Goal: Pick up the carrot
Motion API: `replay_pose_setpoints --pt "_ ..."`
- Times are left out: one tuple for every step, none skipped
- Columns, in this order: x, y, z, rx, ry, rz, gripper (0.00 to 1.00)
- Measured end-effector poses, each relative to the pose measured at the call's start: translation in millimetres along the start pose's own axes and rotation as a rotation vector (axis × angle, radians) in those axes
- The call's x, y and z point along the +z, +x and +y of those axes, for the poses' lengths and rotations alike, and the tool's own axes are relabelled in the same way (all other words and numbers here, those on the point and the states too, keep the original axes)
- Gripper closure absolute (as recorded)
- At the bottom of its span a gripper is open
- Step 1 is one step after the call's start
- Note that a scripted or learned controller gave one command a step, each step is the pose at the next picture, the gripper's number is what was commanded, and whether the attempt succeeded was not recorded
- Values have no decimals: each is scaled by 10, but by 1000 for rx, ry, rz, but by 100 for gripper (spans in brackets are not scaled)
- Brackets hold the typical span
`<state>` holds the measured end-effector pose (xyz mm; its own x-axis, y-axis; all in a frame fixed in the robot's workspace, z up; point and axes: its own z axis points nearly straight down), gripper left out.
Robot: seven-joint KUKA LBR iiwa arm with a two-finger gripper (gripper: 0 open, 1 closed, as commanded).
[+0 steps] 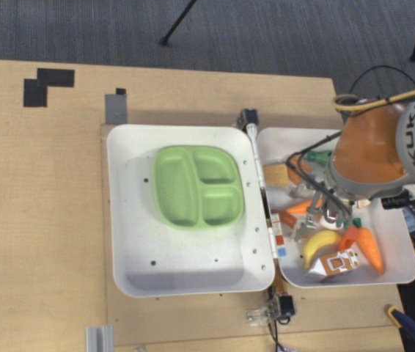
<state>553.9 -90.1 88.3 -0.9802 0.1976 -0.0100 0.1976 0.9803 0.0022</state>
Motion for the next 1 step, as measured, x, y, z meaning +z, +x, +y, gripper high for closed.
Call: replay_pose_setpoints --pt "-11 425 -55 185 -1 -10 0"
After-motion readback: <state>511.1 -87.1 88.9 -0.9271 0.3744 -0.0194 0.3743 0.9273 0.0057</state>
